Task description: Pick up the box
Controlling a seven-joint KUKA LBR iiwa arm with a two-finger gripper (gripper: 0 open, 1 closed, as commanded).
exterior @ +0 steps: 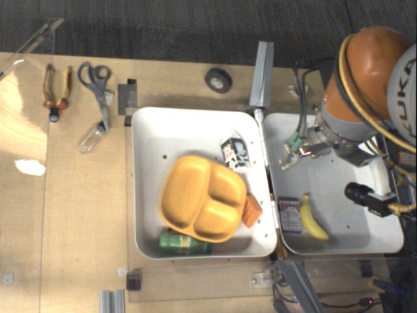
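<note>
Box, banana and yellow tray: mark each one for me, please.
Box (290, 215), camera view, middle of its top face.
Banana (312, 220), camera view, mid-length of its curve.
Yellow tray (202, 198), camera view, centre ridge between its compartments.

Pale wooden bench (71, 227); dark ribbed floor (163, 12) behind; glare at left.

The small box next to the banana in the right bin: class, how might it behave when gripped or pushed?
The box lies flat against the right bin wall, so it would probably slide, not tip. Its thin, card-like look suggests lightness. The banana alongside may get nudged.
</note>
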